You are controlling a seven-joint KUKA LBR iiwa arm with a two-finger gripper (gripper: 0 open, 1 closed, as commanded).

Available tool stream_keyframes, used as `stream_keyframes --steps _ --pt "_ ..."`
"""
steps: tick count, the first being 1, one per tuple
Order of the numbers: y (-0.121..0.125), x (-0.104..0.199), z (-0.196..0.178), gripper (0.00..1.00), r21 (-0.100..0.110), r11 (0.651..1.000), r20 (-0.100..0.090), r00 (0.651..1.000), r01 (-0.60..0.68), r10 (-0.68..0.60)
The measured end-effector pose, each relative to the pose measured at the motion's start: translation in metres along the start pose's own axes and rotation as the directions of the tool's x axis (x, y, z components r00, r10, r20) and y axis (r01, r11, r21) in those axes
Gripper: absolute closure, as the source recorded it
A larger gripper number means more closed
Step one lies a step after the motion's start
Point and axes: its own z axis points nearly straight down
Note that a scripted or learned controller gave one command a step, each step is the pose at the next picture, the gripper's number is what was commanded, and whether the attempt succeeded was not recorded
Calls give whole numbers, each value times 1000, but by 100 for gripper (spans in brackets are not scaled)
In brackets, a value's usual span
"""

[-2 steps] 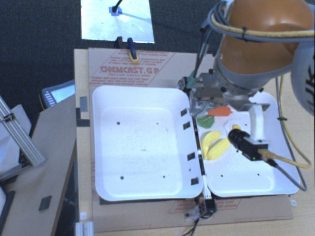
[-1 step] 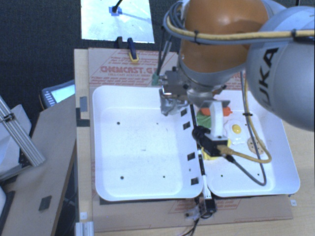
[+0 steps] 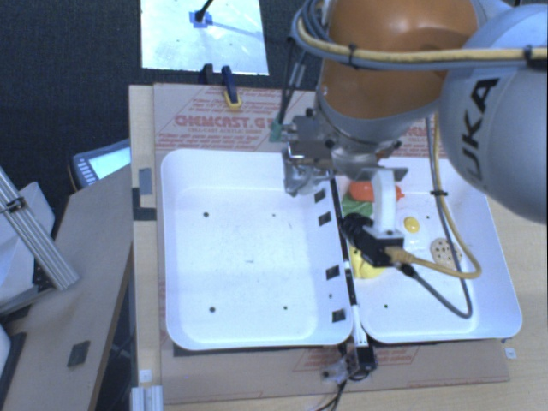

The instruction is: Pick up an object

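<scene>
Right bin seen holding an orange object, green piece, small yellow object and speckled disc, left bin alongside, gripper hung above the dividing rims, its opening obscured, cannot be told.

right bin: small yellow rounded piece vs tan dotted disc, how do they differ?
Colour: the small yellow rounded piece is bright yellow; the tan dotted disc is pale brown. Surface: the yellow piece looks plain, the disc carries dark dots. Size: the disc looks somewhat wider than the yellow piece. Shared: both lie apart from each other in the right shallow white bin.
</scene>
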Motion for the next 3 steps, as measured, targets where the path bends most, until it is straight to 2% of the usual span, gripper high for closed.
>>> stream_keyframes --steps 1,2,3 --pt "-29 60 -107 100 -8 1000 -6 1000 3 -3" --pt "-28 56 -100 0 2 1000 1 1000 -4 4" --pt "-27 56 -112 100 0 1000 -1 1000 1 -1"
